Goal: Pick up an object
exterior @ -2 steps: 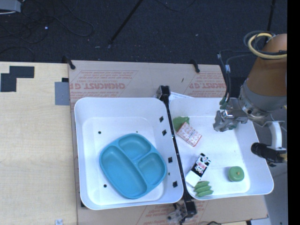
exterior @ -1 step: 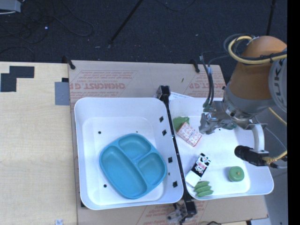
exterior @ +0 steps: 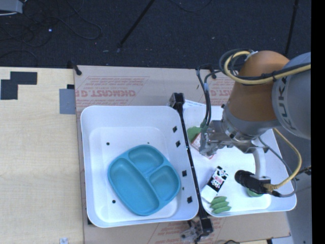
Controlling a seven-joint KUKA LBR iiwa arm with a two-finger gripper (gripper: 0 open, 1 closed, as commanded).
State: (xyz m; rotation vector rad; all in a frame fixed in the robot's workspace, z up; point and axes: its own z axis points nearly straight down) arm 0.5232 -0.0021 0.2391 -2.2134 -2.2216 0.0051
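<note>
My gripper (exterior: 205,145) hangs low over the left part of the right bin (exterior: 284,203), close to the divider between the bins. A green object (exterior: 193,133) lies just to its left, partly hidden by the gripper. A small white box with black patches (exterior: 217,179) lies in front of the gripper, apart from it. A green pea pod (exterior: 220,204) rests near the bin's front wall. Another green item (exterior: 257,192) lies at the front right, partly covered by the arm's hardware.
The left bin (exterior: 96,136) holds a blue divided plate (exterior: 143,179). The arm's grey and orange body (exterior: 259,93) covers the back of the right bin. A sheet of cardboard (exterior: 127,88) lies under both bins.
</note>
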